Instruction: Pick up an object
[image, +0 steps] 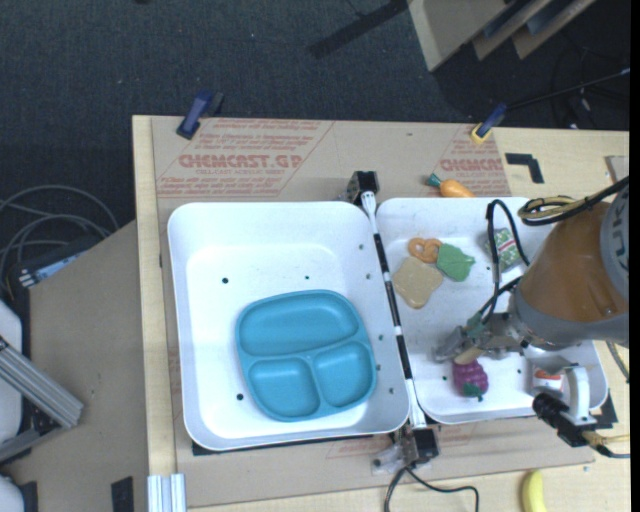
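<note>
- Blue clamp at upper left of the frame, on the bench's top edge, brown sheet with red print under both bins
- Left bin, white, fills centre-left; holds a blue divided tray with three compartments, lying low and right of centre in the bin, close to the bin's right wall
- Black clip at top centre where the two bins meet, another clip at the bottom of the same seam
- Right bin, white, right of centre, touching the left bin along the seam
- Orange carrot-like toy just outside the right bin's top rim, yellow clamp above it
- In right bin upper part: orange pretzel-shaped piece, tan bread-like piece just below it, green piece touching or just beside the pretzel's right side
- Purple grape-like object in the lower part of the right bin, apart from the upper cluster
- Gripper low over the right bin, just above and left of the purple object in the frame; dark fingers blurred, cannot tell how wide they stand, nothing clearly seen between them
- Arm comes in from the right edge, orange band above grey wrist, covers the bin's right side
- Yellow item at bottom right, on the bench outside the bins
</note>
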